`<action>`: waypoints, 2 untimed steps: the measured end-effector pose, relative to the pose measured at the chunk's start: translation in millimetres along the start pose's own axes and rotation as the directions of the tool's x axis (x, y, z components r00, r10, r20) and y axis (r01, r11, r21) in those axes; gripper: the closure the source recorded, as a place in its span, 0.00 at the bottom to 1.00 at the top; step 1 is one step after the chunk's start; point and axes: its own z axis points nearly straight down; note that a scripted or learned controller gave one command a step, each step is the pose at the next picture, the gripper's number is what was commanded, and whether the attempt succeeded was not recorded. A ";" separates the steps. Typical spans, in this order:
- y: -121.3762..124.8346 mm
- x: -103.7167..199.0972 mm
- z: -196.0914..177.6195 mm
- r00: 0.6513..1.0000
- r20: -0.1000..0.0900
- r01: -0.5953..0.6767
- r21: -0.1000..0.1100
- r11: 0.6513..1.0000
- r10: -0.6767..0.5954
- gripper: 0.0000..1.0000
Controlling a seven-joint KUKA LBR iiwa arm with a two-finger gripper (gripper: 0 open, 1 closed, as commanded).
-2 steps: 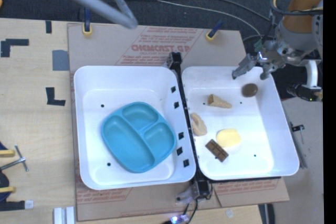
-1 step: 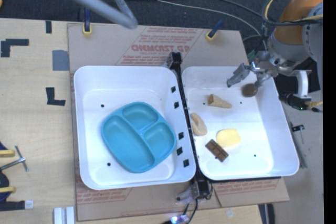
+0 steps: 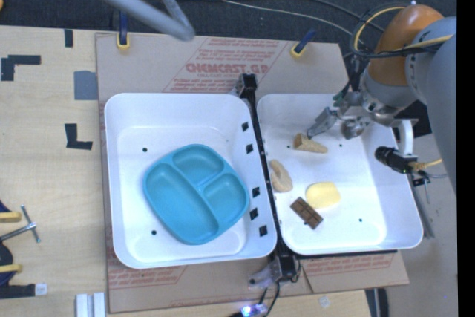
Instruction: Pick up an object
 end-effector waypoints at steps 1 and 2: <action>2.2 0.2 34.4 1.000 0.002 -0.001 -0.008 1.000 0.001 0.00; 1.8 0.5 23.9 1.000 0.004 0.002 -0.007 1.000 -0.002 1.00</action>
